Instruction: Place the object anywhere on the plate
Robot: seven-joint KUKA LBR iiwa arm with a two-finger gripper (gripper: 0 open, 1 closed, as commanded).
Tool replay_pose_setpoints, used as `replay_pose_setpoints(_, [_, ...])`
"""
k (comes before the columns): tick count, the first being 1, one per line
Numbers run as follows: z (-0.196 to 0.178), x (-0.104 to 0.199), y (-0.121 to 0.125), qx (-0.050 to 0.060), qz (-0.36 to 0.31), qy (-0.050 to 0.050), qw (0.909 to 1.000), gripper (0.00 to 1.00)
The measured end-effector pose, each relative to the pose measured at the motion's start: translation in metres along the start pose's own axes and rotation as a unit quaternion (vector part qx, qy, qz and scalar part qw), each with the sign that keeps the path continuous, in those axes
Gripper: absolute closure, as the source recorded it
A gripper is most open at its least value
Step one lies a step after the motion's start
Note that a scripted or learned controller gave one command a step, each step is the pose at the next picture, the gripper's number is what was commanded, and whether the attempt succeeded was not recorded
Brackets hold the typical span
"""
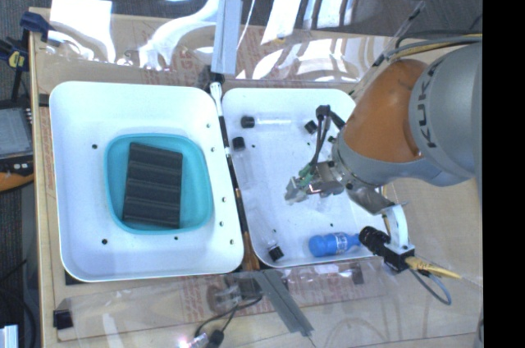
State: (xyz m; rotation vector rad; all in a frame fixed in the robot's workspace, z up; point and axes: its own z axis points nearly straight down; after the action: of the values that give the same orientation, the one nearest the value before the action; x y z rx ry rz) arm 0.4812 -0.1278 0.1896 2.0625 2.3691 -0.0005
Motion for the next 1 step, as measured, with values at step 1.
replay_pose_setpoints(1, [-0.0021,0.0709,0.0373,0.0,-0.097,0.0,0.9953,1.0])
